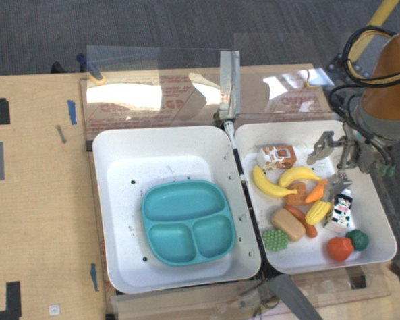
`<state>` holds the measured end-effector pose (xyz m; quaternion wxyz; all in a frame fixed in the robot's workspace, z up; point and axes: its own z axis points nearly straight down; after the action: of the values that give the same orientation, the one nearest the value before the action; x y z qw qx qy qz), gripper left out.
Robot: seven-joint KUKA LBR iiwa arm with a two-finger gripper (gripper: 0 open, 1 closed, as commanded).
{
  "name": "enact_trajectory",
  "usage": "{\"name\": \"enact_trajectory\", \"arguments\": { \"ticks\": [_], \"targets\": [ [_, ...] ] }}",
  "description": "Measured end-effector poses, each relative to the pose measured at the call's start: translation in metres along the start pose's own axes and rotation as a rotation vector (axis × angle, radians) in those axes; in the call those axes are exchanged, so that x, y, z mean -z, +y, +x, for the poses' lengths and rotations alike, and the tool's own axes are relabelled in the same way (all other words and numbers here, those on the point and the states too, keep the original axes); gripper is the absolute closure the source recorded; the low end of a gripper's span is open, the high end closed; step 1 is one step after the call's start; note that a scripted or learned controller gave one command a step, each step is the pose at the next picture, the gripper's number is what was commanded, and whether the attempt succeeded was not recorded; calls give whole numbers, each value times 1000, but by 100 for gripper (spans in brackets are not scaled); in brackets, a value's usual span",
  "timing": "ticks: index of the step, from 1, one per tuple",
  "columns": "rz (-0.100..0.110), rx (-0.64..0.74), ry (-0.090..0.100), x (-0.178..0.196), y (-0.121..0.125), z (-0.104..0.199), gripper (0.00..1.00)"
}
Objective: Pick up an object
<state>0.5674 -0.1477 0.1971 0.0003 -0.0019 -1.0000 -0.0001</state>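
Pale plywood makes up the table [35,220], which fills the left and middle of the view, with dark grey carpet floor [177,15] beyond its far edge. Black marks and short blue tape strips sit on its bare left part. A clear plastic screen [155,91] stands along the far side behind the two bins.

The left bin [112,161] is the bigger open area; a teal divided tray [188,221] lies in its middle, with white floor free all around it, widest along the far wall. The right bin [384,243] touches it along a shared middle edge and is crowded: the toys bunch from its centre toward the near right corner, leaving bare floor at the far wall and in the near left corner.

The grey and orange arm [385,90] comes in over the right bin's far right corner. Its hand [338,161] hangs over the right side of that bin with fingers spread apart and nothing between them, just above the toy pile.

Among the toys: a yellow banana [272,185] near the centre, a small carton [278,157] at the far side of it, a tan bread roll [288,223], a corn cob [317,212], a red tomato [340,248], and a green round piece [274,239] nearest the middle edge.
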Motion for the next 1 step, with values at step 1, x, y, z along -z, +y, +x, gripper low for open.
{"name": "enact_trajectory", "arguments": {
  "ticks": [1],
  "targets": [
    [1, 55, -7, -102, -2, -6, 0]
  ]
}}
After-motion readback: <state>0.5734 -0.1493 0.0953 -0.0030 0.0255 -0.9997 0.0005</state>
